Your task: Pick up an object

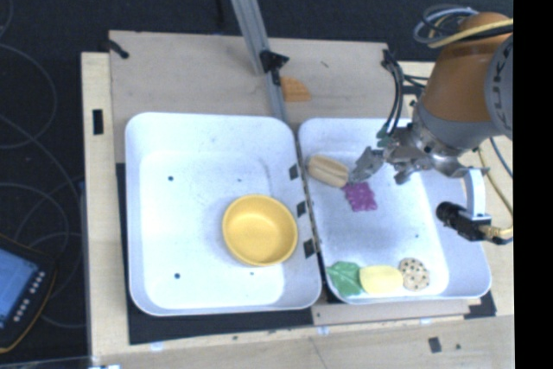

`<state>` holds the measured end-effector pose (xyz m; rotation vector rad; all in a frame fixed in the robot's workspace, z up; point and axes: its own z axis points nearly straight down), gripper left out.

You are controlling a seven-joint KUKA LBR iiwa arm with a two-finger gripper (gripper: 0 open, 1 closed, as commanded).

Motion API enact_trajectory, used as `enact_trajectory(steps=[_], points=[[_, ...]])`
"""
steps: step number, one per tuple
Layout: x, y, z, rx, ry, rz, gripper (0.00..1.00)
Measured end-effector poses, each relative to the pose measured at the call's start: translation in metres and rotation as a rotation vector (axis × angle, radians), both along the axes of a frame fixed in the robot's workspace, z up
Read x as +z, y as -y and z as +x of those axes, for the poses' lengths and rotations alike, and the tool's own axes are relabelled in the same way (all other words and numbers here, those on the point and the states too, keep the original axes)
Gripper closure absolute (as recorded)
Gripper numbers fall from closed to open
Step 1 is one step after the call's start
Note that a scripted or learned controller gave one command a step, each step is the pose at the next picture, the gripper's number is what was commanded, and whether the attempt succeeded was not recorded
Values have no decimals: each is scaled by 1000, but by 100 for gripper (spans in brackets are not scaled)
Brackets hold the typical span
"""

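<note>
My gripper [383,169] hangs over the right bin [449,264], its two fingers spread apart with nothing between them. One finger [366,164] points down-left toward a tan bread roll [327,170] lying near the bin's left wall. A purple grape bunch [361,196] lies just below the fingers. Along the bin's front edge sit a green leafy piece [346,276], a pale yellow lemon-like piece [381,279] and a chocolate-chip cookie [416,273]. A yellow bowl [259,229] rests in the left bin [164,186].
A grey metal post [246,9] slants up from the seam between the bins at the back. A small orange block [295,89] lies on the bench behind the bins. Cables trail from the arm [471,91] at the right.
</note>
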<state>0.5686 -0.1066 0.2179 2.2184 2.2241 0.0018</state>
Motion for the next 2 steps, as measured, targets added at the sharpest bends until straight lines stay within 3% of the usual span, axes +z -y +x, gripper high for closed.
enact_trajectory(steps=[1, 2], points=[[0, 0, 0, -1, 1, 0, 0], [-53, 11, 3, -4, -5, -3, 0]])
